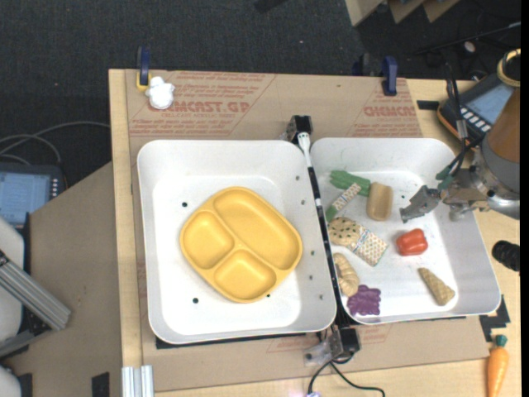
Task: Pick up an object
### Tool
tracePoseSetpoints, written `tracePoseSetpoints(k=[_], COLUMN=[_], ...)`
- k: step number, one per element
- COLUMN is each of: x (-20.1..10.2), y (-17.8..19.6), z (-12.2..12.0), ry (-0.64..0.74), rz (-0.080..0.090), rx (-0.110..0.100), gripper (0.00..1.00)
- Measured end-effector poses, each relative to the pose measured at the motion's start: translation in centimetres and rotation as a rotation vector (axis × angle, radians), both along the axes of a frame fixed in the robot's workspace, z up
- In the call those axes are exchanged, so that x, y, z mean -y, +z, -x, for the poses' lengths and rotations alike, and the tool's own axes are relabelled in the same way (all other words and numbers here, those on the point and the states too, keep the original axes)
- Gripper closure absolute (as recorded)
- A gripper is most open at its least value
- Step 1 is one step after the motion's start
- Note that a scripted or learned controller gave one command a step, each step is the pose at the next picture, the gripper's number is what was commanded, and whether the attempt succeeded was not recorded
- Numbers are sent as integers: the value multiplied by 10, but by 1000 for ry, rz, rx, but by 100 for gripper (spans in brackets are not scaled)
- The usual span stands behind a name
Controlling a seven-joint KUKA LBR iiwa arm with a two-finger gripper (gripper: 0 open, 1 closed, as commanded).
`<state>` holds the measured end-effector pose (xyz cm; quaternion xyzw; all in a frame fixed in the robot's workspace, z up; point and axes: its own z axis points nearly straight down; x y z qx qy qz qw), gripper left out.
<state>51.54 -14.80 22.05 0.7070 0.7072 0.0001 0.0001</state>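
The hand [419, 203] hangs over the right bin [467, 304], its dark fingers apparently parted with nothing between them (they are small and hard to read). Just below sits a glossy red pepper [412, 241]; left of the fingers, a tan block [379, 201]. A cookie [344, 231], purple grapes [364, 301] and a green piece [350, 179] lie farther off. The arm is cut off at the right edge.

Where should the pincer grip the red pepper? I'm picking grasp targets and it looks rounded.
Probably across the red pepper's rounded body, coming straight down. It lies apart from its neighbours in the right bin, so fingers have room on both sides. The pincer sits just above it.
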Motion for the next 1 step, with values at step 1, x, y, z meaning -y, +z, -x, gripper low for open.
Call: tracePoseSetpoints(k=[1], x=[27], y=[-137], z=[3], ry=[-4], rz=[0], rx=[2], gripper=[0])
